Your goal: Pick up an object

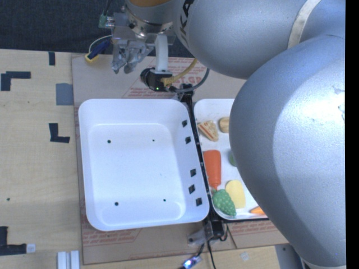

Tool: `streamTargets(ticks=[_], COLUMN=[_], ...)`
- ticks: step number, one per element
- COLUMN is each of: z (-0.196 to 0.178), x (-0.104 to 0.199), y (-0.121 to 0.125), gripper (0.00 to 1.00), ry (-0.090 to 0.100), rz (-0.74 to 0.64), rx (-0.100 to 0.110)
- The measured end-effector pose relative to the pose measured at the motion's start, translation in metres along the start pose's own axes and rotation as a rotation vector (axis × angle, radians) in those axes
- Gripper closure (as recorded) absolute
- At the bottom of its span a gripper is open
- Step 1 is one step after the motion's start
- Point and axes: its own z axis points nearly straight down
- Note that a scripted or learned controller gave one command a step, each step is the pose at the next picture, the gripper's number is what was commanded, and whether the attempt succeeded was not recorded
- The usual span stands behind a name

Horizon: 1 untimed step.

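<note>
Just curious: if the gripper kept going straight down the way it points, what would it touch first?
Probably the brown cardboard sheet behind the left white bin, not the bin itself; the gripper hangs beyond its far rim, though depth is unclear.

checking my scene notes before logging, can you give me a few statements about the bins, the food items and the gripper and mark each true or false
1. The gripper is above the cardboard beyond the left bin. True.
2. The carrot lies in the left bin. False: it lies in the right bin.
3. The yellow item lies beside the green item. True.
4. The gripper holds the carrot. False: it is well away from the carrot.
</note>
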Motion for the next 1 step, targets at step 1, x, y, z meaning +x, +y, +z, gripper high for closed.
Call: streamTargets(ticks=[1], z=[0.0727], x=[-0.0021], y=[0.0000], gripper=[1.00], ry=[-0.010], rz=[0.003], rx=[0.025])
